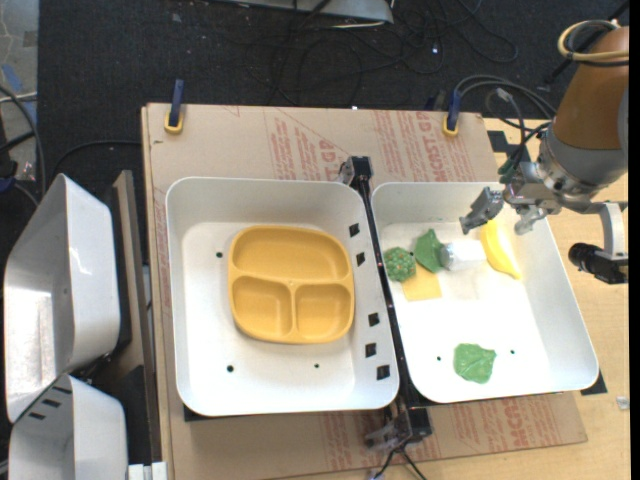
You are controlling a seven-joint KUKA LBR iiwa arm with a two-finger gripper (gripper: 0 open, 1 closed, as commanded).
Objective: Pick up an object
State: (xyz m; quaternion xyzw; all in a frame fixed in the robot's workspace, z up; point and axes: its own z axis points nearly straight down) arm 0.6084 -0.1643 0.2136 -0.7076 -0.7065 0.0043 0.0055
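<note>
The grey two-finger gripper (508, 211), fingers spread open, straddles the top of a curved yellow plastic banana (499, 249) near the right white bin's (560, 298) far wall; bare floor lies right of it

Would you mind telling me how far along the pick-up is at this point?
Done: the gripper has reached the right bin and hangs over the yellow banana. In hand: nothing is visibly between its fingers. Left: close on an item and lift it; the banana and green pieces lie in the bin.
</note>
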